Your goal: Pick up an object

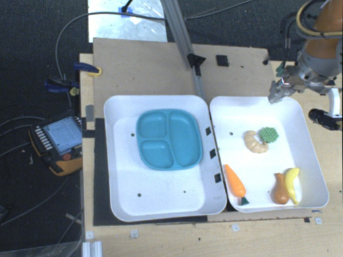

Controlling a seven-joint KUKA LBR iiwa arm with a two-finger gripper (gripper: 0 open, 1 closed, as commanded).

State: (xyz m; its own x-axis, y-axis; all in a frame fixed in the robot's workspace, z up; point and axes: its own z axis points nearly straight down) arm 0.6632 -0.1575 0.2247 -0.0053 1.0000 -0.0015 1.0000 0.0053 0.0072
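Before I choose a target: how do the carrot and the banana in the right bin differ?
The carrot is orange with a dark green tip; the banana is yellow. The carrot lies by the right bin's left wall, clear of other items; the banana lies near the right wall, against a brown toy. The carrot is straight and tapered; the banana is curved. Both lie flat in the bin's near half, far from the gripper.

The end effector (278, 91) hangs over the far right corner of the right bin (236, 116). Nearer the camera and slightly left of it lie a croissant (255, 142) and broccoli (268, 134), touching. Further toward the camera lie a banana (292, 184) against a drumstick (281, 190), and left of those a carrot (235, 182). Far left of the end effector, the left bin (123, 197) holds a tray (169, 139). Both bins sit on the table (139, 63).
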